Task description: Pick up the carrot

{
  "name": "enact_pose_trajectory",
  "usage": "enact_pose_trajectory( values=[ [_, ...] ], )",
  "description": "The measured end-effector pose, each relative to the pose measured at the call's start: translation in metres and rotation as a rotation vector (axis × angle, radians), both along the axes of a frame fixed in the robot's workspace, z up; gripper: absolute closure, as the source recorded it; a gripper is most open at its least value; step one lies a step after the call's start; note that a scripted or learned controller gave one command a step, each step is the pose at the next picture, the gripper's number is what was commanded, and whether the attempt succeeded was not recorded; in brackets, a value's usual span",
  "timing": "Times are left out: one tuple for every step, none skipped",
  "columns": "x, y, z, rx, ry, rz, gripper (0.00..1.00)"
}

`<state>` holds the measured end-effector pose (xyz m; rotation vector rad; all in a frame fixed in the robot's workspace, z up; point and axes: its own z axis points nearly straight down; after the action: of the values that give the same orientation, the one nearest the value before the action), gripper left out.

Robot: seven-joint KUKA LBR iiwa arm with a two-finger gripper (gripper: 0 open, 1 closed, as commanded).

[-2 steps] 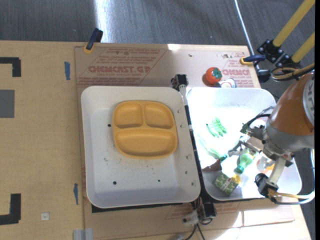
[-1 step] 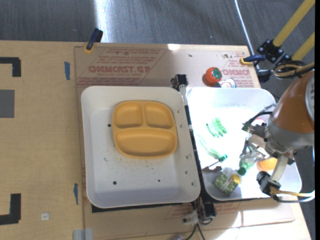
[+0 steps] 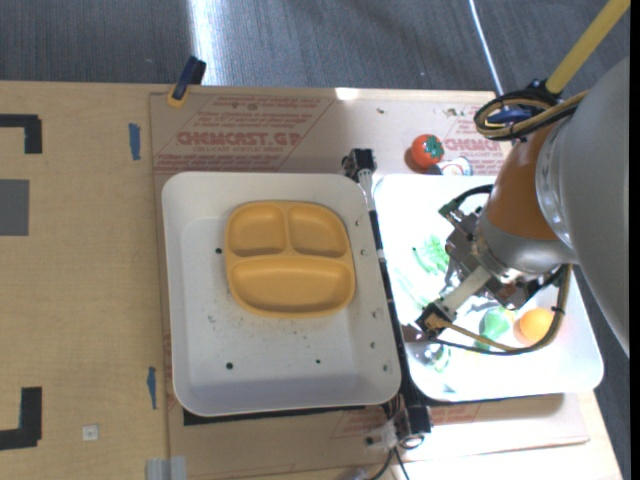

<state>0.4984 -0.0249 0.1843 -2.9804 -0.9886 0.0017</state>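
In the right bin [image 3: 560, 373], an orange rounded piece that I take for the carrot [image 3: 536, 325] lies near the front right, partly hidden by the wrist and a yellow cable. A green round thing [image 3: 495, 322] sits just to its left, touching or nearly touching it. My gripper [image 3: 498, 293] hangs low over the right bin, directly behind these two things. The grey arm and its orange band cover most of it. Nothing can be seen between its fingers.
A green leafy thing [image 3: 432, 255] lies in the left part of the right bin. The left bin [image 3: 190, 298] holds a yellow divided plate [image 3: 290, 256]. A red tomato-like toy [image 3: 427, 151] rests on the bench behind the right bin.
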Motion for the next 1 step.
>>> enact_pose_trajectory(
  values=[
    [-0.0188,0.0083,0.0477,-0.001,0.0,-0.274,1.0]
  ],
)
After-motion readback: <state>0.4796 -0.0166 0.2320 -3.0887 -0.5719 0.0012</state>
